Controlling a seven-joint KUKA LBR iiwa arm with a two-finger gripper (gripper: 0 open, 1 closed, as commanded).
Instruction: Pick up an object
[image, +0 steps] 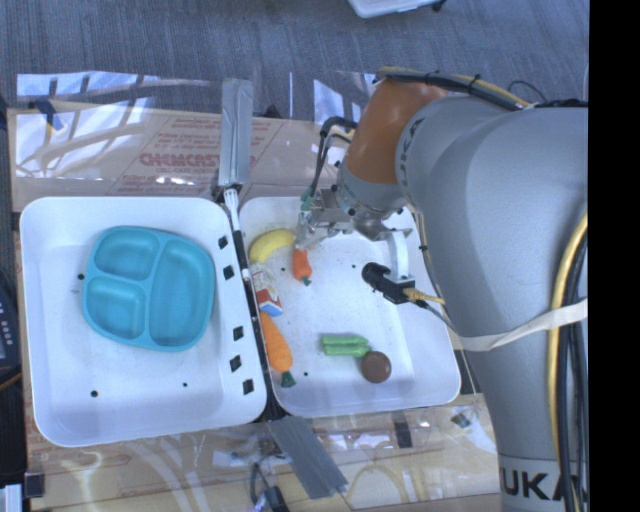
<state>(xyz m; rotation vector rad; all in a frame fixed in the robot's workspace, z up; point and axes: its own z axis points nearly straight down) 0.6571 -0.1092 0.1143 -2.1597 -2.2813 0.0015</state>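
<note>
A: Largest in the shot?
B: Grey arm (480, 200), orange band (385, 130) above the wrist, reaching in from the right over the right-hand bin (340, 300).

A: And beside that?
B: Left-hand bin (40, 400), pressed against its neighbour along the shared wall. Holds a blue divided plate (150, 287), lying flat near the centre.

A: Gripper?
B: Gripper (306, 228) down over the far-left part of the right-hand bin. Released or clenched: cannot tell from this angle.

A: Contents of that bin, big to small?
B: Long carrot (276, 348) along the left wall, green tip toward the near edge. Yellow fruit (270, 244) near the far-left corner, just left of the gripper. Green pod (345, 346) lying across the near half. Brown ball (376, 367) just beside the pod's right end.

A: Closest to the gripper?
B: Small carrot (301, 266), seen just below the gripper, just right of the yellow fruit. Orange body, green end pointing toward the near edge. Gripped or merely lying beneath: cannot tell.
</note>
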